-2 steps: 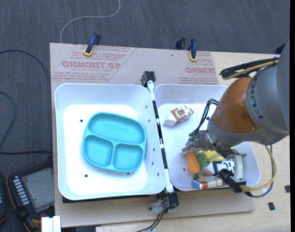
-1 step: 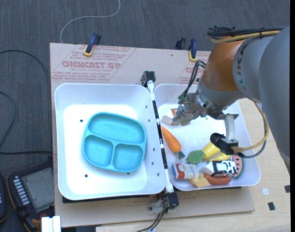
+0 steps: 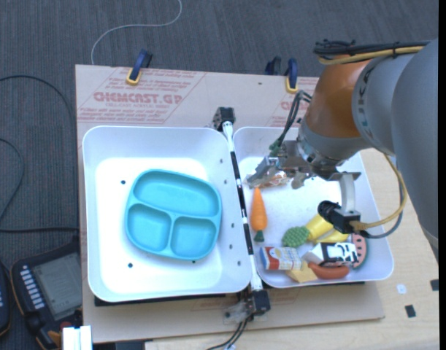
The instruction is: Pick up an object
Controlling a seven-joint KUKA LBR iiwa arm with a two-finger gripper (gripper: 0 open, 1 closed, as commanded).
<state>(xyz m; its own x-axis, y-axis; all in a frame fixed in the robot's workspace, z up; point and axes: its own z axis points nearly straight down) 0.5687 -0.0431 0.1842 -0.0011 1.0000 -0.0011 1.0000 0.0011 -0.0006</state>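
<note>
1. Here the grey arm reaches into the right bin (image 3: 376,195), its end effector (image 3: 281,172) low over the far-left part of that bin.
2. Its fingers look spread wide with nothing between them, though the wrist hides part of them, so I may be wrong.
3. The toy carrot (image 3: 258,208) lies just nearer, beside the bin's left wall; other toy food is heaped in the near right corner.
4. The left bin (image 3: 98,217) holds a blue divided plate (image 3: 173,214).
5. Judged step: approach before a grasp. Next, centre over the carrot, descend, then close.
</note>
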